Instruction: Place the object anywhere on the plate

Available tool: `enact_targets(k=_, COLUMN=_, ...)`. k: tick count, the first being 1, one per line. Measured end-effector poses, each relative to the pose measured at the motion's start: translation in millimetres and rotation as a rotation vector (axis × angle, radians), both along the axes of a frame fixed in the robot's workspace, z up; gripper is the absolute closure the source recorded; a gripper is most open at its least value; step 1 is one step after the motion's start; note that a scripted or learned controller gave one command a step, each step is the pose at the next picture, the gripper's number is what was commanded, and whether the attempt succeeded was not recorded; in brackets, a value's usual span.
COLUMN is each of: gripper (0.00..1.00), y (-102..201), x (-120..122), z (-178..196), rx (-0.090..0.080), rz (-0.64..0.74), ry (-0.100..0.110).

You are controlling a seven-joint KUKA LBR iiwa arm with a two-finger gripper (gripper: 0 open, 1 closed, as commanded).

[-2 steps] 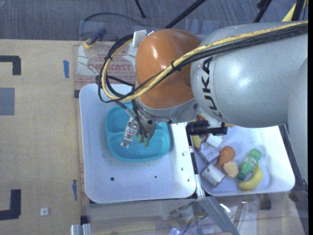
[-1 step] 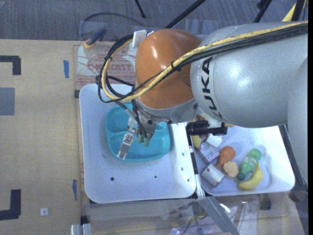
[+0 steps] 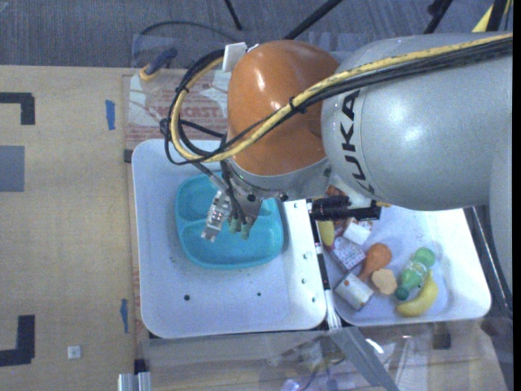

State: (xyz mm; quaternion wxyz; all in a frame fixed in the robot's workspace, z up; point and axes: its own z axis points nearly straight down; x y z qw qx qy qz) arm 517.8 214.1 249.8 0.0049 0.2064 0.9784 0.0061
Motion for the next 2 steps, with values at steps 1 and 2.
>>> enact_targets(k=1, gripper=0.0, y=0, x=0, z=0, rx=0.0, rz=0.0, ry=0.0)
enact_targets(k=2, gripper=1.0, y=0, x=1, z=11, rx=0.003, rz=-0.002, ry=-0.004)
